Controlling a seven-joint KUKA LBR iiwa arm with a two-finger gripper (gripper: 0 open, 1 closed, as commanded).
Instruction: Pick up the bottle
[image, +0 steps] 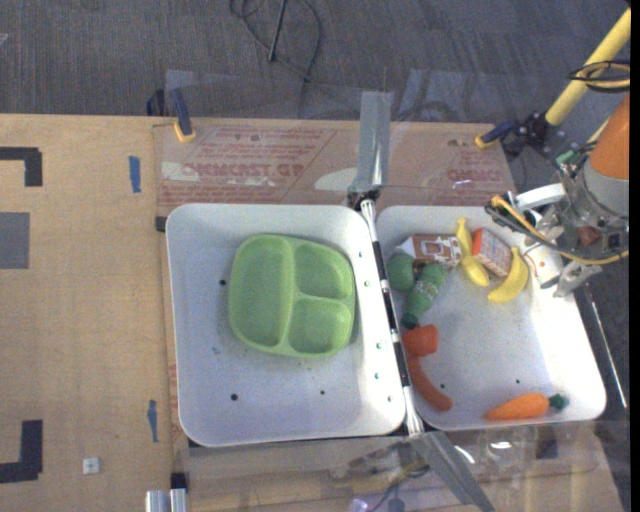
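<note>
The bottle (428, 287) is small and green. It lies tilted near the left wall of the right bin (560, 345), next to a round green fruit (400, 271) and below a brown carton (437, 248). My gripper (572, 245) hangs over the right bin's upper right corner, wrapped in cables, well to the right of the bottle. Bananas and a small box lie between the gripper and the bottle. Nothing shows in the gripper's hold.
The left bin (200, 380) holds a green divided plate (292, 295). In the right bin lie two yellow bananas (508, 283), a red and white box (492, 254), a red pepper (421, 340), a red chili (430, 391) and a carrot (520, 406).
</note>
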